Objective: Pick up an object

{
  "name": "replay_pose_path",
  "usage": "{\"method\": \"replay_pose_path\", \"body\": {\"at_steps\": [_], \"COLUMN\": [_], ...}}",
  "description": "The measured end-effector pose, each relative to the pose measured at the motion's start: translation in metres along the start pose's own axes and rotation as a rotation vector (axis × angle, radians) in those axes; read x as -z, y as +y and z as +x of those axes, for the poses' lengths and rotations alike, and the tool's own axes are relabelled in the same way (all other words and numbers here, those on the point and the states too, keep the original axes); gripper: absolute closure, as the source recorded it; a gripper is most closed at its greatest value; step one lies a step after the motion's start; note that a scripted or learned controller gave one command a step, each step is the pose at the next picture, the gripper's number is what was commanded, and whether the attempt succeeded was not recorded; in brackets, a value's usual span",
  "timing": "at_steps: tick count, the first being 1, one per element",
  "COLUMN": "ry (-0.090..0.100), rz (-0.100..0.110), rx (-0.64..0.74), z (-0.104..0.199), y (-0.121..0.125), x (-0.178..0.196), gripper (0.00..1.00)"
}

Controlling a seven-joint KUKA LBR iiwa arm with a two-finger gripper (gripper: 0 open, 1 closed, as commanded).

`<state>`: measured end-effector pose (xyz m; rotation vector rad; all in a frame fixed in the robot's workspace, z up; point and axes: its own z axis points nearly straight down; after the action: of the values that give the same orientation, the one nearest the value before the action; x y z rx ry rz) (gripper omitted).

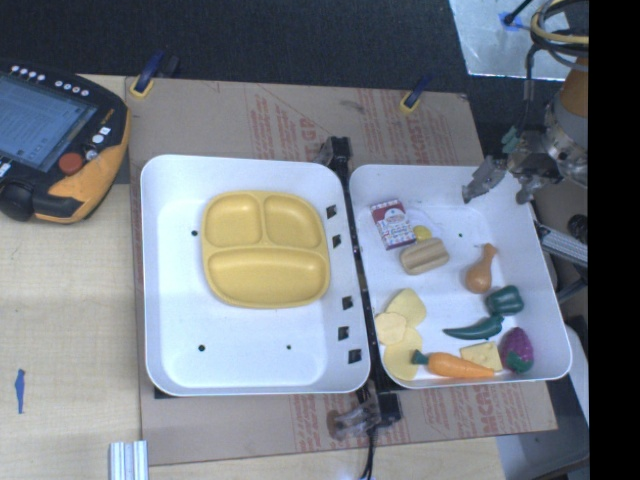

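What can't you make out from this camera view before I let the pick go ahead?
- Gripper: small and partly blurred at the right bin's top corner; finger spacing unclear.
- Red carton: print too small to read.
- Yellow chips: overlapping, so the count is uncertain; the carrot covers one edge.
- Purple item: too small to identify.

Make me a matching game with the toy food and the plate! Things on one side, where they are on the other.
Things:
1. yellow plate
2. carrot
3. red box
4. gripper

Places:
A. near front edge of right bin
B. over right bin's far right corner
C. left bin
D. far side of right bin, by the divider

Pairs: 1-C, 2-A, 3-D, 4-B
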<state>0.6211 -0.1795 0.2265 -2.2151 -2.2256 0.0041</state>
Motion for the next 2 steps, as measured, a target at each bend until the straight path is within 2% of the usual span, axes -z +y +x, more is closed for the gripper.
{"method": "replay_pose_path", "body": {"at_steps": [1, 2], "ry": [0.003, 0.002], "rz": [0.005, 0.006], "rx": [-0.001, -0.002], "z": [-0.032, -0.032], "y": [-0.017, -0.085], "x": [-0.14, -0.135], "gripper": [0.0, 0.0]}}
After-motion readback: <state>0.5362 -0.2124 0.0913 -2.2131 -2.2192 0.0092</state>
